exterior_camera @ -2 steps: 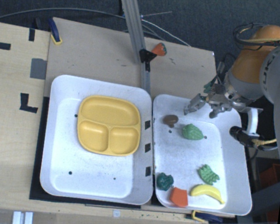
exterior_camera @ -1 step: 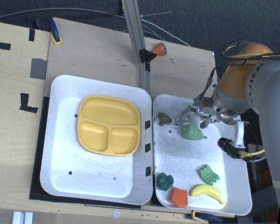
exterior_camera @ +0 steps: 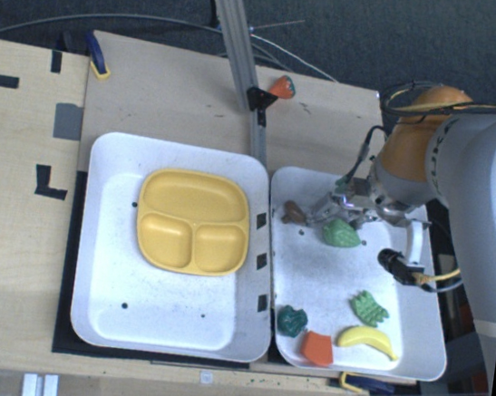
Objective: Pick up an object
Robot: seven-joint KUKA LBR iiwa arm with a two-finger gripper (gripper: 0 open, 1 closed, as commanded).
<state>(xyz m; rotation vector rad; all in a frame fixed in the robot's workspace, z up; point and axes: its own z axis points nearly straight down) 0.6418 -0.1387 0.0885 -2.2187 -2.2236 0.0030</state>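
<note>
1. Grey arm with its orange band (exterior_camera: 414, 138) reaches in from the right over the right bin (exterior_camera: 428, 350); I see the gripper (exterior_camera: 345, 213) low at that bin's far edge, near the middle of the edge
2. Just under the gripper lies a light green leafy piece (exterior_camera: 342, 235); it sits right at the fingertips, but I cannot tell whether the fingers are wide, narrow, or closed on it, as the wrist hides them from me
3. A small brown object (exterior_camera: 294, 213) lies just beside the gripper, toward the bin's far left corner
4. Along the right bin's near edge I count a dark green lump (exterior_camera: 291, 319) by the near left corner, an orange block (exterior_camera: 318, 348) touching or almost touching it, and a yellow banana (exterior_camera: 369, 341) toward the near right corner
5. A bright green ridged piece (exterior_camera: 369, 307) rests just above the banana, apart from the gripper
6. The left bin (exterior_camera: 99, 245) carries a yellow divided plate (exterior_camera: 194, 222), set toward its far half, well apart from the arm
</note>
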